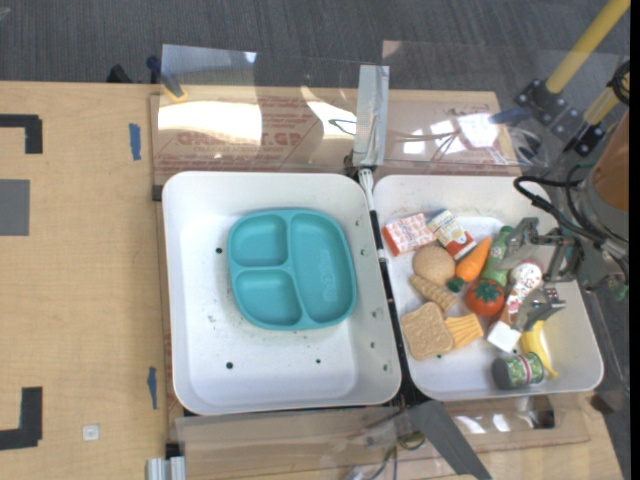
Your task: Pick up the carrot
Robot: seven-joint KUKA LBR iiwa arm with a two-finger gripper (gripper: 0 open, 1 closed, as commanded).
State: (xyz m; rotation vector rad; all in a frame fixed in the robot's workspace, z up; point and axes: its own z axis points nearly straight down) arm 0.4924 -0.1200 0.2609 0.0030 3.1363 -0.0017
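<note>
Carrot [474, 259]: lies tilted in the right bin [590, 368], crowded between a bread roll [433, 263] and a tomato [487, 297], leaving little finger room.
Gripper [541, 268]: hovers just right of the carrot, holding nothing visible.
Jaws: cannot tell, hidden in clutter.

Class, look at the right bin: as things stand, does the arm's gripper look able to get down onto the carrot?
Probably yes. The carrot lies on top of the pile in the right bin, its orange length uncovered, and the gripper hangs just to its right. The tomato and the round biscuit crowd it, though, so a clean grasp is uncertain.
</note>
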